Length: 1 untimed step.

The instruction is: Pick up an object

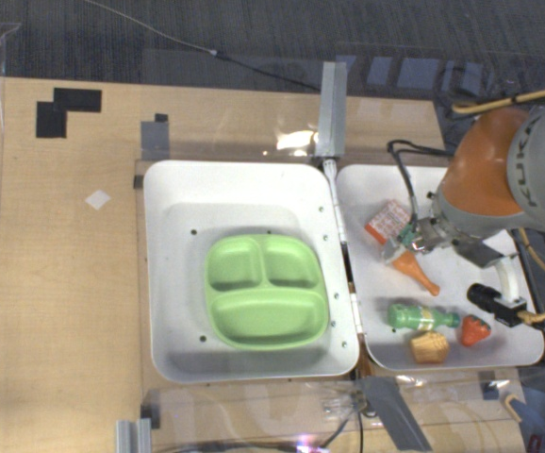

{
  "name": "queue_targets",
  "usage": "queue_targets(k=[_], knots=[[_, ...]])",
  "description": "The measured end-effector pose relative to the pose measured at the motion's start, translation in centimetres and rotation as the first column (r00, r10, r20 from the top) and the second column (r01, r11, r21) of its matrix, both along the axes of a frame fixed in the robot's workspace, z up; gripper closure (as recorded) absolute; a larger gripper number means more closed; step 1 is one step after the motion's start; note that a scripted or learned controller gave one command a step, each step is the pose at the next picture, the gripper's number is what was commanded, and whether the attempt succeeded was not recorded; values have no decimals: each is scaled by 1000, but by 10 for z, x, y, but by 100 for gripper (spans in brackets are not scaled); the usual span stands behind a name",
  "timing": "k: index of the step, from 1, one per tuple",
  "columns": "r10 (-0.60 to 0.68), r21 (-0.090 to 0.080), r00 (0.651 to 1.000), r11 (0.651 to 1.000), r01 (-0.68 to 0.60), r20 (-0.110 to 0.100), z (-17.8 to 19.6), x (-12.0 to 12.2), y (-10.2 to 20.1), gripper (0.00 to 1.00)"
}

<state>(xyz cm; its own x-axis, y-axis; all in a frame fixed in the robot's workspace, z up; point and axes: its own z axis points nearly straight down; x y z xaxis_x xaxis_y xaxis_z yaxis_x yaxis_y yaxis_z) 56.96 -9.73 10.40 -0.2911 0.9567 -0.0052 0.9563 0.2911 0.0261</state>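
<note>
Grey arm (pixel 536 173) — partial letters "KU", nothing else legible

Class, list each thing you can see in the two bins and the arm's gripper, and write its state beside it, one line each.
Green divided plate: flat in the left bin, compartments bare.
Carrot: lying loose in the right bin, tip toward the front.
Red and white packet: lying tilted, near the gripper.
Green bottle: on its side.
Tan block: resting beside the bottle.
Strawberry: loose, untouched.
Gripper: low over the carrot, grip unclear.
</note>
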Motion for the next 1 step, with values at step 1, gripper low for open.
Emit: queue_targets(k=[1], knots=[[-306,-2,952,952,306,-24,80,51,50,100]])
